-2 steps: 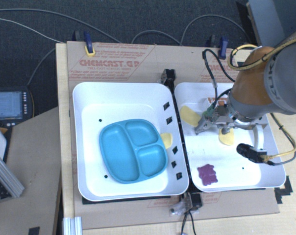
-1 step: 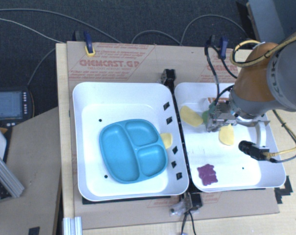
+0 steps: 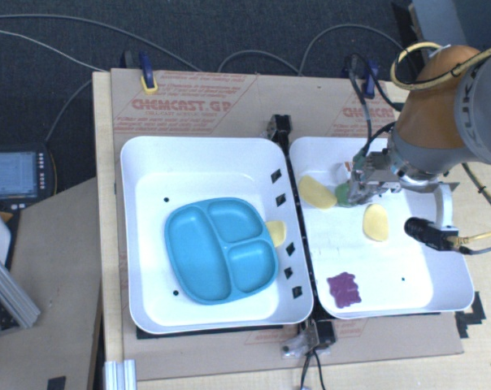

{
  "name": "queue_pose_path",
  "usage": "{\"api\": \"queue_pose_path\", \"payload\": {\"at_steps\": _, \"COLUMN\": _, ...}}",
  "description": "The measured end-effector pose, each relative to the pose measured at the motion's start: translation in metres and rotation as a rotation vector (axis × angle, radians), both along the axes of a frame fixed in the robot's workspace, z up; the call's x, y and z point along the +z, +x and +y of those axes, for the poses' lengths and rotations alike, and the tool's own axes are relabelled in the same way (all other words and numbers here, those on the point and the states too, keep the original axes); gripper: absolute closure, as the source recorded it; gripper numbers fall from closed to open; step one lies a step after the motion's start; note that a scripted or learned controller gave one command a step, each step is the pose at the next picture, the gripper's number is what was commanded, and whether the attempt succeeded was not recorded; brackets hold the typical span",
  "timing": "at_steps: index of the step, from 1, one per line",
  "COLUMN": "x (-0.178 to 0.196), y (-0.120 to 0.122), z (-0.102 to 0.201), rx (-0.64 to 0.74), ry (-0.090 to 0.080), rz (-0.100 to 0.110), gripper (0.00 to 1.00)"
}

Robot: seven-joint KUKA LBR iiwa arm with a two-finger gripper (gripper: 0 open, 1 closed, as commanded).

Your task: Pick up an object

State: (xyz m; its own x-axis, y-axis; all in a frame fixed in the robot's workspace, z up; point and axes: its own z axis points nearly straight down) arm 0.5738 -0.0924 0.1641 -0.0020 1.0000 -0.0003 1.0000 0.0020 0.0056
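Approach step: two-finger gripper (image 3: 353,192) low over small green object (image 3: 343,192) near right white bin's (image 3: 441,299) far-left corner, grasp state unclear; next, lift to verify.

Fixed above, looking down at a slant on the cardboard-topped counter (image 3: 229,88); both shallow white plastic bins (image 3: 148,218) framed whole, probably from moderate height.

I see the bench (image 3: 189,96) — brown board printed with red lettering — carrying two shallow white bins side by side: the left bin (image 3: 140,218) and the right bin (image 3: 441,287), their inner walls touching along the middle.
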Motion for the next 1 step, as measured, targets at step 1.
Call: {"api": "queue_pose_path", "payload": {"at_steps": 1, "x": 0.0603, "y": -0.0064, "z": 0.0034, "rx": 0.0, "ry": 0.0, "rz": -0.001, "gripper": 1.0}}
